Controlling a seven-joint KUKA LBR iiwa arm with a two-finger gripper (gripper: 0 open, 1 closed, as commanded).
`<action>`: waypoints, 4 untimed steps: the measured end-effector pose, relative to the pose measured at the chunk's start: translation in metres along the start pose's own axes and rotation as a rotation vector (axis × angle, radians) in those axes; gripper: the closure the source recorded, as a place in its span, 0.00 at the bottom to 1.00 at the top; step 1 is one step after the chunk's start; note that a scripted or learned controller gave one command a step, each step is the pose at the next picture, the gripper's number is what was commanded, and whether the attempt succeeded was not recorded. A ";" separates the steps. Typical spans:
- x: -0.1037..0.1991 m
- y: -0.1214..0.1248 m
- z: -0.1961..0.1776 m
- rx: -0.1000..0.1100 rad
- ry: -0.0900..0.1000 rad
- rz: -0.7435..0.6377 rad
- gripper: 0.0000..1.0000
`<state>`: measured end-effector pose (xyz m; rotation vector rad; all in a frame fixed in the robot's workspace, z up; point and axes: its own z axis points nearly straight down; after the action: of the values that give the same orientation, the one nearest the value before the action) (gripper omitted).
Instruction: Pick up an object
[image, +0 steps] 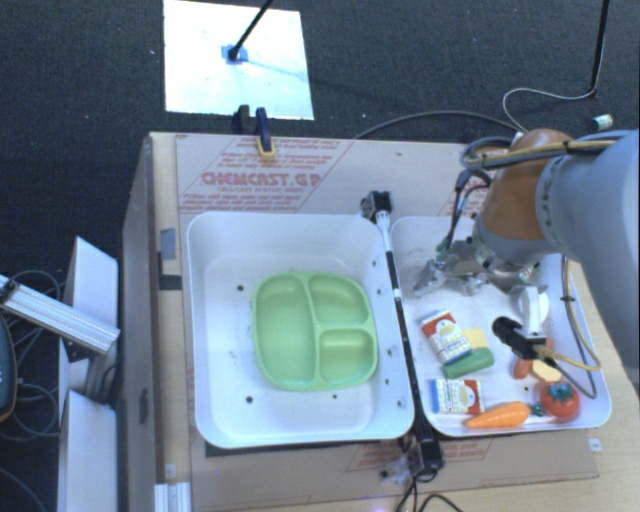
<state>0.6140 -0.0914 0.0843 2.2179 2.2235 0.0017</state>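
1. The left bin (220, 270) holds a green divided plate (315, 330).
2. In the right bin (420, 245), the gripper (455, 278) sits low at the far end. I cannot tell whether it is open or closed.
3. Nearer the front lie a red-and-white carton (446, 337), a green block (467, 362), a second carton (457, 396), a toy carrot (498, 414) and what looks like a toy tomato (560, 400).

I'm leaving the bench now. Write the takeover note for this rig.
Pincer: low over the far end of the right bin, no object seen in it.
Things: upper carton, green block, lower carton, carrot and tomato lie in the right bin's near half; green plate sits in the left bin.
Done: nothing lifted.
Left: pick one object, grasp, lift.
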 end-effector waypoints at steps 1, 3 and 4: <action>-0.067 -0.013 -0.129 -0.004 -0.003 0.002 0.00; -0.111 0.056 -0.119 -0.005 -0.003 0.000 0.00; -0.114 0.054 0.002 0.006 0.003 -0.001 0.00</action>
<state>0.6679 -0.2049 0.0829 2.2212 2.2288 -0.0012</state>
